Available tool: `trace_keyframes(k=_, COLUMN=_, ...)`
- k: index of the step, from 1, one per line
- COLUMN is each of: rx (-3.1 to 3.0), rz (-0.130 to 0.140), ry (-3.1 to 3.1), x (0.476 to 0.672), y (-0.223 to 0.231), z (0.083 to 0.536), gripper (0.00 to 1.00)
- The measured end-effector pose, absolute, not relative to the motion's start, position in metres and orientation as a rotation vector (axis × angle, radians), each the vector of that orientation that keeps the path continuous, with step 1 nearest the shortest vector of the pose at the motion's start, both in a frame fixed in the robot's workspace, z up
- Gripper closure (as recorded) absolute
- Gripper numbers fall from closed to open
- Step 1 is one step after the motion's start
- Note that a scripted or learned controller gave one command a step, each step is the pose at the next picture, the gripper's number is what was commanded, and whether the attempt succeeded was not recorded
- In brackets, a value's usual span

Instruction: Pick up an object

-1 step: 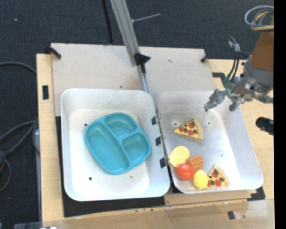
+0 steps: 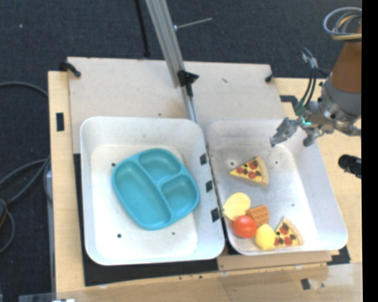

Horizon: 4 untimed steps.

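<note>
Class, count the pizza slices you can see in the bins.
2, both in the right bin: one pizza slice near its middle, another at its front edge beside the yellow piece.

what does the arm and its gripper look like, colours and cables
The arm shows an orange-brown band above a grey wrist section. Thin dark and green cables run down its left side, and a loop of pale cable sits at the top. The gripper is grey metal with two slim jaws.
</note>
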<state>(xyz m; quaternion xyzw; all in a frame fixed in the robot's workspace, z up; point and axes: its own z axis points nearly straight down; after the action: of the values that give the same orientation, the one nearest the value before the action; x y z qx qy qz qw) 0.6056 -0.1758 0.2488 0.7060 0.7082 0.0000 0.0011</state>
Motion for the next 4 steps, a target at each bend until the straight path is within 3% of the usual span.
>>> trace_keyframes(k=1, rx=2.221, rz=-0.005, ry=2.223, x=0.615, y=-0.180, z=0.197, gripper=0.00)
trace_keyframes(k=3, rx=2.220, rz=0.003, ry=2.215, x=0.610, y=-0.192, z=0.102, gripper=0.00)
trace_keyframes(k=4, rx=2.217, rz=0.006, ry=2.211, x=0.612, y=-0.193, z=0.117, gripper=1.00)
